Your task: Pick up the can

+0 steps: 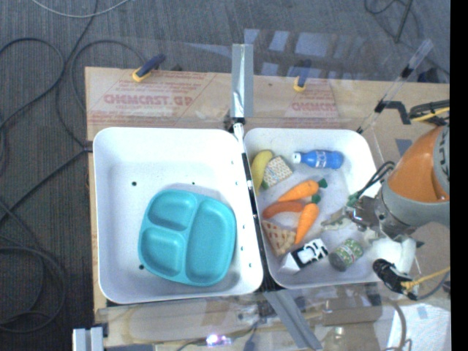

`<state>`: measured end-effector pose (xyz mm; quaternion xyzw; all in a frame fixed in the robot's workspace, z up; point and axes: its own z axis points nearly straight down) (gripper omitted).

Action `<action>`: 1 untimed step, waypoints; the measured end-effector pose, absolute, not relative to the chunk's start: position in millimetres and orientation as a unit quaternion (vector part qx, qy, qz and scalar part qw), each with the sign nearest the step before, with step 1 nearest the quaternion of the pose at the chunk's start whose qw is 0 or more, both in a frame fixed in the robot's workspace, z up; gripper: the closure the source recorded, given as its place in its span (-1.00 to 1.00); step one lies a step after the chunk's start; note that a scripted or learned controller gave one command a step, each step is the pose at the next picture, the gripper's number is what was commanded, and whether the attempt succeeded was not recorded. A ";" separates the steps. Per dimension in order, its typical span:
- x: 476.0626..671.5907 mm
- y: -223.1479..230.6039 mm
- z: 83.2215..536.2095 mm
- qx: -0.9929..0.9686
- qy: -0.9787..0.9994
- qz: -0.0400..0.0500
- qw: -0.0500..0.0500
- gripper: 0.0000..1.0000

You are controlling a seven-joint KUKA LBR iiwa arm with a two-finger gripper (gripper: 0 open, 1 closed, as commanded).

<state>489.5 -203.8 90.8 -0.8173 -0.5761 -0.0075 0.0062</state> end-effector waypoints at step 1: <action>490.0 -207.2 99.4 -0.818 -0.576 -0.005 -0.001 1.00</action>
